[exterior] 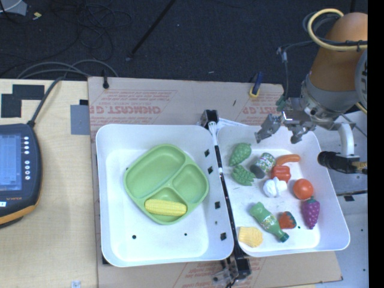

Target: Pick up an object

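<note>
Grey metal and an orange band marked the arm where it reached in from three o'clock, its two-finger gripper (pixel 281 129) hanging over the twelve o'clock rim of the right-hand shallow white bin (pixel 336 236). The fingers stood spread apart with nothing between them.

Below them, toward six o'clock, lay the toy food. A bumpy green plastic vegetable (pixel 240 153) sat nearest, at seven o'clock of the fingers, with a second green piece (pixel 243 175) just under it. Beside those were a small grey tin can (pixel 263 162), a red and orange pepper (pixel 284 167), a white garlic bulb (pixel 273 187), a round red tomato (pixel 303 188), a purple grape bunch (pixel 310 212), a green bottle (pixel 268 221) and a yellow wedge (pixel 251 237) at the bin's six o'clock corner.

The left-hand white bin (pixel 114 233) held a pale green divided plate (pixel 180 173) with a yellow corn cob (pixel 165 207) in its six o'clock compartment.

I judged these toys light, hollow, stiff and rather slick. The bumpy green vegetable looked the easiest take: closest, free on its nine o'clock side, best pinched across its narrow middle. The tomato would likely roll away.
</note>
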Controlling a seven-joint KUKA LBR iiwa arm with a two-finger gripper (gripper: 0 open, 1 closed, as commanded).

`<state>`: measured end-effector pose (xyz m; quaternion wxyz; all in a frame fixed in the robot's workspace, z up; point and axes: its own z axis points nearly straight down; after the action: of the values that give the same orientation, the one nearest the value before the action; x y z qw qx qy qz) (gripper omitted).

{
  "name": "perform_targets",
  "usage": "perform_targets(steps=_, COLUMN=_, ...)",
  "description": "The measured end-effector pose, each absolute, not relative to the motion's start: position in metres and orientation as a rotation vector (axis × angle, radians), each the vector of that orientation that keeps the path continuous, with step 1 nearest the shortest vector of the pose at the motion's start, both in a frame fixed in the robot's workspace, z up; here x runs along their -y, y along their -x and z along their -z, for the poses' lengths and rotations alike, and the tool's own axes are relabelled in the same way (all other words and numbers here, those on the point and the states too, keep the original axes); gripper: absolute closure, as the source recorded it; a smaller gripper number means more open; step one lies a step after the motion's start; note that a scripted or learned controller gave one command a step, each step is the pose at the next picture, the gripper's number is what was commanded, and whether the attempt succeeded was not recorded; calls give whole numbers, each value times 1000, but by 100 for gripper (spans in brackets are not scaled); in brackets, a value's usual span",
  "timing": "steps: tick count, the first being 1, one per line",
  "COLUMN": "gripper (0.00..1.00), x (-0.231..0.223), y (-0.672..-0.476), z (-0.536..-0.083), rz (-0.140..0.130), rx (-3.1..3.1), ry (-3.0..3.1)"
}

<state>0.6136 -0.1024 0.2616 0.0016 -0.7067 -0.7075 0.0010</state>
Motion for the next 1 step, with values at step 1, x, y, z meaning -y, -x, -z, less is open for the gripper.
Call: perform_targets(steps=1, gripper=100, x=103, y=-614, z=-271, rz=-4, rx=2220, ry=2216)
